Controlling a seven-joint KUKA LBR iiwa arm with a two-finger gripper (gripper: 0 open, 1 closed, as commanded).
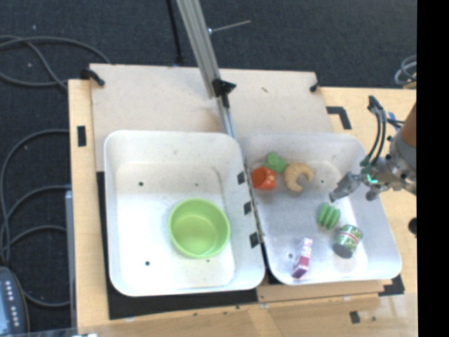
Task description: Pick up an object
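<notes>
My gripper (358,188) hangs over the right side of the right bin (382,258). It is open, with nothing between its fingers. One grey finger (344,187) points down-left toward a green ridged object (328,215) just below it. Also in this bin lie a tan croissant (299,176), a red-orange round fruit (264,179) with a small green piece (276,163) beside it, a small can with a green label (346,240), and a pink and white carton (303,257). The left bin (126,188) holds a lime green bowl (199,228).
A metal pole (200,37) slants up from the bench behind the two bins. The bins touch along a middle divider (249,202). Cables (28,55) lie on the dark floor at the left.
</notes>
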